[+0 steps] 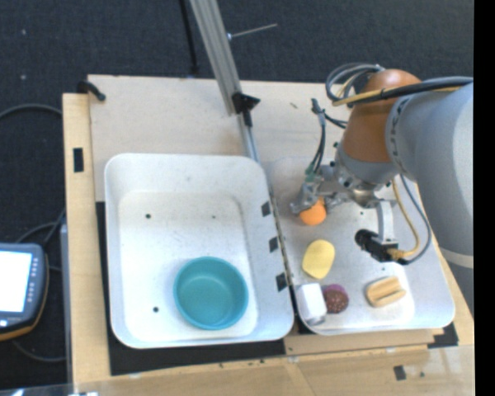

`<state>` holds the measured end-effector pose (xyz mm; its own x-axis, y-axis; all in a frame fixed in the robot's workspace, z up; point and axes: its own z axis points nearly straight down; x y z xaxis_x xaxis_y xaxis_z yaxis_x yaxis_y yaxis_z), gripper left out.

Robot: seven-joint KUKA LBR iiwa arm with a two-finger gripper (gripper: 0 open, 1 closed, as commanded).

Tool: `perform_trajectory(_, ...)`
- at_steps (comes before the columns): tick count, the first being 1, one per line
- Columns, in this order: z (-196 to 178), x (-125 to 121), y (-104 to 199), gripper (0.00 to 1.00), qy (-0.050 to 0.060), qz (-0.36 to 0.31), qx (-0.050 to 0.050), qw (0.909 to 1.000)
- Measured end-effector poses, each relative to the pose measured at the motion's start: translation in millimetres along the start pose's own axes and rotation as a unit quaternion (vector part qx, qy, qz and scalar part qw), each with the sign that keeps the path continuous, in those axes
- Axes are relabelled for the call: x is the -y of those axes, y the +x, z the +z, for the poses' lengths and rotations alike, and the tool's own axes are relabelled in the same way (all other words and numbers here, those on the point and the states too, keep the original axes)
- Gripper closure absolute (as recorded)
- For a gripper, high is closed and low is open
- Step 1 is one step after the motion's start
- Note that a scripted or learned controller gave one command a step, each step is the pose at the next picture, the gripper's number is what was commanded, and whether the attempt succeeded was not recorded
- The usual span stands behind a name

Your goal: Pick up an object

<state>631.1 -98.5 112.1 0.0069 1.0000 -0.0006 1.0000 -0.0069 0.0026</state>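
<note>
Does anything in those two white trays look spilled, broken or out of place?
Nothing stands out. The teal bowl sits upright in the left bin; the orange ball, yellow piece and other small items lie loose in the right bin.

Gripper point(312, 202) touches orange ball point(313, 214) in right bin point(429, 304).

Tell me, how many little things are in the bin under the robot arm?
5: an orange ball at the gripper, a yellow piece below it, a white block and dark red ball in front, a tan block. The arm may hide more.
</note>
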Motion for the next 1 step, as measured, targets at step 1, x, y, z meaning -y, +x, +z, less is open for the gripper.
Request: perform_trajectory(1, -45.4, 4.0, 1.8, 1.00, -0.001, 0.000, 0.000, 1.0000)
